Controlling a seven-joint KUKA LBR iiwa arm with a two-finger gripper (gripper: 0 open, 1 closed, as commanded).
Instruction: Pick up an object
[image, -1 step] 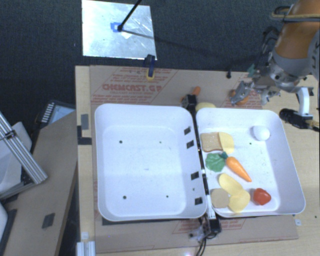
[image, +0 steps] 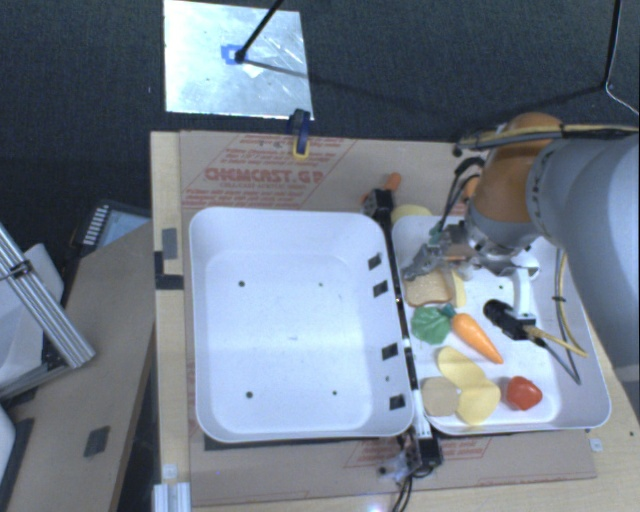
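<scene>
Gripper (image: 425, 262) low over far-left of right bin (image: 585, 385), jaw state impossible to tell; toast slice (image: 431, 290) just beneath, judged light, stiff, flat — best pinched across thin edges.

Grey arm (image: 590, 190) (orange band (image: 510, 180)), black cables.
</scene>
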